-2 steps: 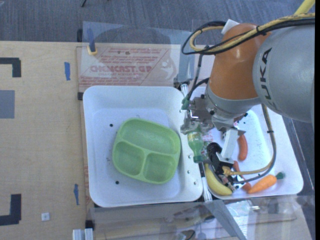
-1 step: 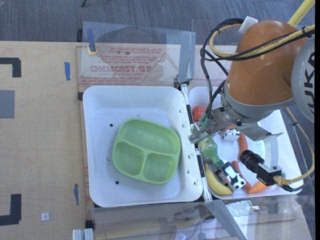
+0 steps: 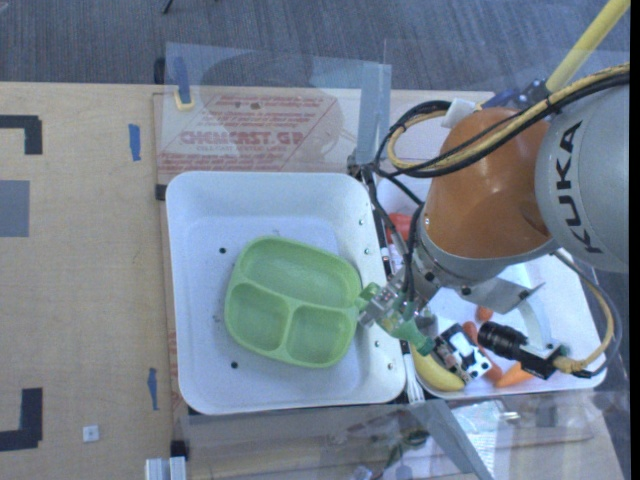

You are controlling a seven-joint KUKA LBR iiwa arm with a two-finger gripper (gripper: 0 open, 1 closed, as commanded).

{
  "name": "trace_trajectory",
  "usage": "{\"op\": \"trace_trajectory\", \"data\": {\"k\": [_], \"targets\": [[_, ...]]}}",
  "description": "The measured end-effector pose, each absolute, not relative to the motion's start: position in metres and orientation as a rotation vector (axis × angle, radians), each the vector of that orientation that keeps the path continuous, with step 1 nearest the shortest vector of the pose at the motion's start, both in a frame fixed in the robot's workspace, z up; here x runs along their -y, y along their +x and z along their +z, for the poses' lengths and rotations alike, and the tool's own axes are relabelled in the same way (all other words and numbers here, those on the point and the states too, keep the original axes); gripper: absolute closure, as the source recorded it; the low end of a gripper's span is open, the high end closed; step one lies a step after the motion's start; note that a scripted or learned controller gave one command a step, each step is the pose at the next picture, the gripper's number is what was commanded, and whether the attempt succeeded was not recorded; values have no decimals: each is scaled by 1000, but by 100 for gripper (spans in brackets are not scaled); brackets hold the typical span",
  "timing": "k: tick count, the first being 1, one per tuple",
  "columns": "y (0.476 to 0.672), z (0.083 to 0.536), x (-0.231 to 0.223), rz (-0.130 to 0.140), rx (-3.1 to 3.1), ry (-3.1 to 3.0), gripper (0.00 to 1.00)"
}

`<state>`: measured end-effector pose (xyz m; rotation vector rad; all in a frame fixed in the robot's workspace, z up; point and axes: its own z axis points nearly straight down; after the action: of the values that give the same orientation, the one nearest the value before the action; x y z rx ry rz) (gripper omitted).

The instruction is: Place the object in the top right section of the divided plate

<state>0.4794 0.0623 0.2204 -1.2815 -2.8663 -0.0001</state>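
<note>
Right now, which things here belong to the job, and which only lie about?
Job: green divided plate; claw at the plate's right edge.
Lying about: banana; orange carrot pieces; blue tape on the bench.

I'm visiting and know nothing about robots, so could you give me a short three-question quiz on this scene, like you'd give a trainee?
1. True or false: the light green plastic divided plate lies in the left shallow white bin.
2. How many sections does the plate have?
3. Which lies in the right white bin? A) yellow banana B) blue cup C) red book

Key
1. True.
2. Three: one long section, two smaller ones.
3. A. The banana lies beside small orange carrot-like pieces, below the grey and orange arm, whose gripper is at the plate's right edge.
</note>
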Motion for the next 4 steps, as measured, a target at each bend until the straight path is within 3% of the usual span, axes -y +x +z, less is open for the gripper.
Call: {"op": "trace_trajectory", "data": {"k": [1, 2, 4], "targets": [[503, 231, -80, -3, 2759, -1507, 100], [480, 226, -87, 0, 2983, -980, 100], [498, 226, -103, -4, 3146, -76, 100]]}}
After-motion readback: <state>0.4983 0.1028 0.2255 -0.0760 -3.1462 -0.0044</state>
